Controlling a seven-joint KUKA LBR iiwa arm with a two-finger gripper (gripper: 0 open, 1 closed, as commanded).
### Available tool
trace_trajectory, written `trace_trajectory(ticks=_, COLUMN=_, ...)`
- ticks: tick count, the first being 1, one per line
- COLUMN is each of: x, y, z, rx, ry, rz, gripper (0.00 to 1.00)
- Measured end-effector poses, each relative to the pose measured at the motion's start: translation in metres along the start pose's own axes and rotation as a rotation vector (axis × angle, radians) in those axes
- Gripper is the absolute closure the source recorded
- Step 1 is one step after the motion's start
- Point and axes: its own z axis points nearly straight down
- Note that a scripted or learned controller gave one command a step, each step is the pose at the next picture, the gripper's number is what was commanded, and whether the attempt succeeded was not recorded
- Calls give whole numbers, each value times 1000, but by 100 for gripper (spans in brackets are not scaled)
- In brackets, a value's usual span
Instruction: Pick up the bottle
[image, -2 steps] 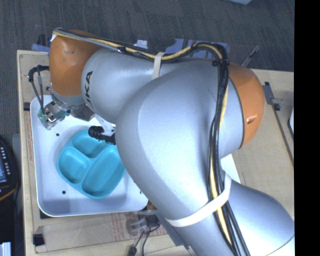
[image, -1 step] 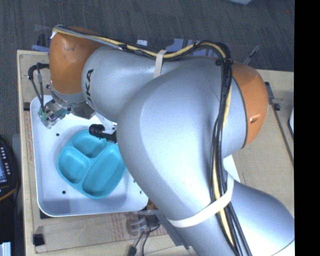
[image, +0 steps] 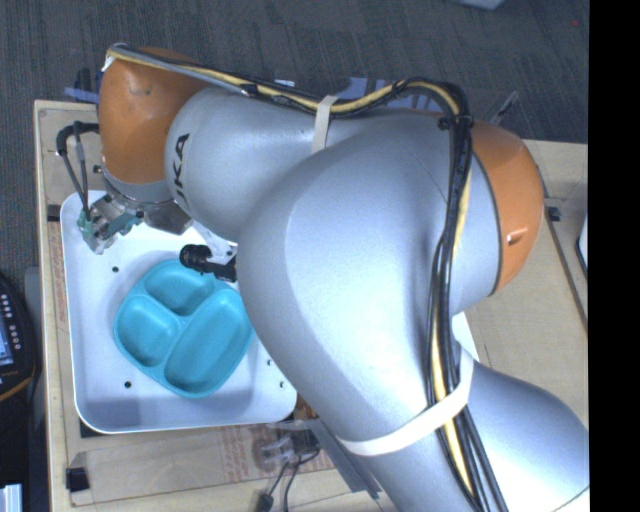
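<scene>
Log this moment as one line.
gripper: at upper-left corner of shallow white bin | blue divided plastic tray: in same bin, apart from gripper

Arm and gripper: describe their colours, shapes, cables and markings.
The arm is smooth, rounded grey shells with orange bands and black KUKA lettering. Yellow and black cables run along it under white straps. The gripper is small, metallic, greenish.

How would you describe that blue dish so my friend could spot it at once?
Look at the white bin on the left, half hidden under the big grey arm. In its middle lies a sky-blue plastic dish divided into three rounded compartments. It is the one brightly coloured thing lying on the bin's white floor.
</scene>
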Motion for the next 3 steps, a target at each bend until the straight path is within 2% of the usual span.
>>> trace_trajectory(ticks=2, x=0, y=1, z=-19, rx=1, ry=-1, rz=-6, gripper=100)
trace_trajectory(ticks=3, x=-6, y=-6, z=29, rx=-3, ry=-1, rz=-346, gripper=100)
